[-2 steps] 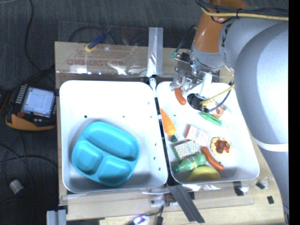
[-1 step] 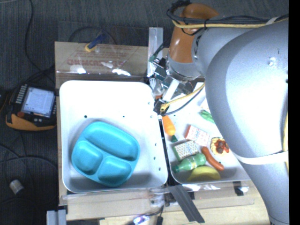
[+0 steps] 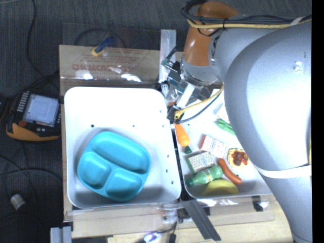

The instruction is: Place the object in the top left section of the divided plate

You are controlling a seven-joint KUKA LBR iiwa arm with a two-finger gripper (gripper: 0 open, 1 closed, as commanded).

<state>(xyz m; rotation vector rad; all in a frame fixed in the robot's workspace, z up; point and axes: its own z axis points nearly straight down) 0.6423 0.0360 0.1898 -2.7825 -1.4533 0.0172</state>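
Note:
A blue divided plate lies in the left white bin, toward its front, with three sections that hold nothing. My gripper hangs over the rim between the two bins, near the back of the right bin. Just below it lies an orange toy carrot with a green top, against the right bin's left wall. No object can be made out in the gripper. The big grey arm hides the right bin's far and right parts.
Toy food fills the right bin's front: a pink-white box, a grey-green box, a green bottle, a banana, a red sausage, a green piece. A cardboard sheet lies behind the left bin.

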